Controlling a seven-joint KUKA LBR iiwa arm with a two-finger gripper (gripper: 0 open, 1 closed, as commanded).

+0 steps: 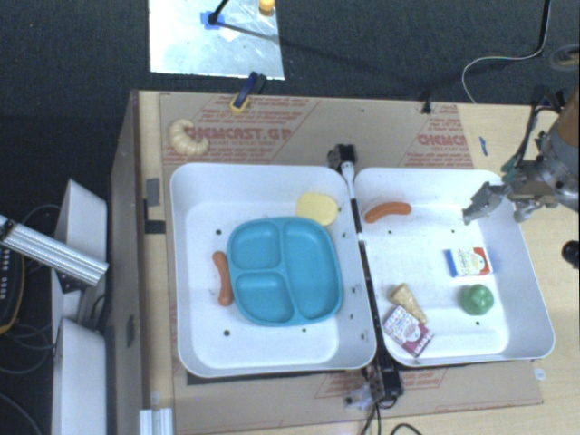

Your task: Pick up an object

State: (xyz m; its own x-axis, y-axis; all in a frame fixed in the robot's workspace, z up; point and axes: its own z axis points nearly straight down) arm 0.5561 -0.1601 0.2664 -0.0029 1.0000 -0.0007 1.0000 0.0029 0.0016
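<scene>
Tabletop (299,125), printed cardboard, spans the middle of the frame and carries two white bins side by side. Left bin (195,243) holds a blue divided plate (284,270) at its centre, a yellow item (316,208) touching the plate's upper right edge, and a sausage (222,277) just beside the plate's left edge. Right bin (526,315) holds a second sausage (388,211) at upper left, a small white-and-red box (468,262) right of centre, a green ball (477,299) just below the box, a tan wedge (407,300) at lower left, and a dark red packet (409,331) touching the wedge from below. Arm enters at the right edge of the frame; pincer (494,202) hangs above the upper right part of the right bin, well apart from every item, with nothing between its fingers. Whether it stands wide or narrow cannot be told.
</scene>
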